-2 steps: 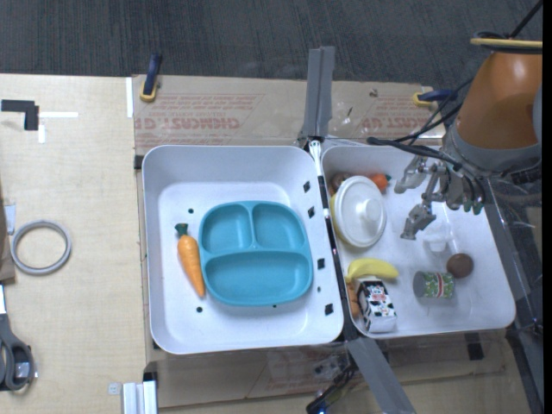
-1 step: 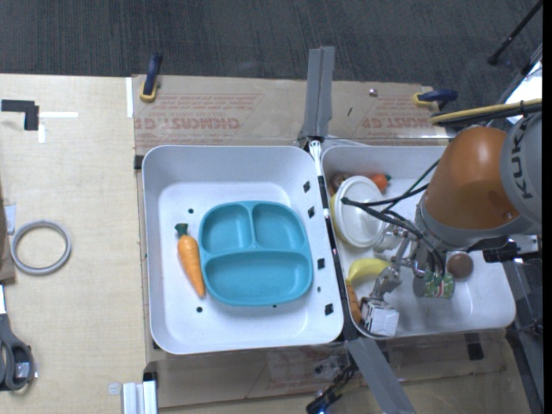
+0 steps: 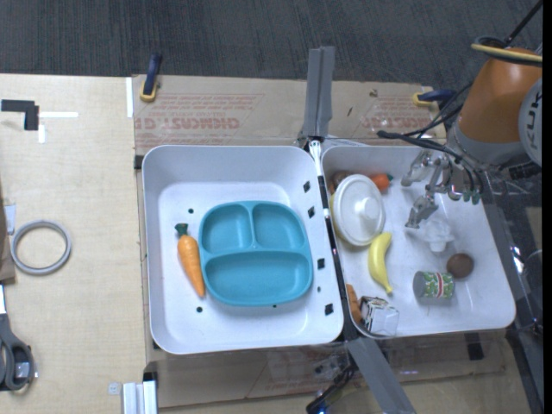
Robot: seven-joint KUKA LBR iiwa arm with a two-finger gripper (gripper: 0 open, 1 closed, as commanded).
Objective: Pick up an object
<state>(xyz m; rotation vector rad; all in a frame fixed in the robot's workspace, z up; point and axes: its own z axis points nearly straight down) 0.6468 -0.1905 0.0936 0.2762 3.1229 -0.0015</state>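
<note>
End effector (image 3: 424,207) above right bin (image 3: 496,309)

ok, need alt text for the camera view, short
The claw hangs over the right bin, above a banana, white bowl, small can and brown ball. The left bin holds a blue divided plate with a carrot beside it.

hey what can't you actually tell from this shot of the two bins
- Pincer: blurred metal over the right bin; finger state unclear in the camera view.
- Orange item: mostly hidden behind the white lid.
- Small carton: print too small to read.
- Scissors: cut off by the left edge.
</note>
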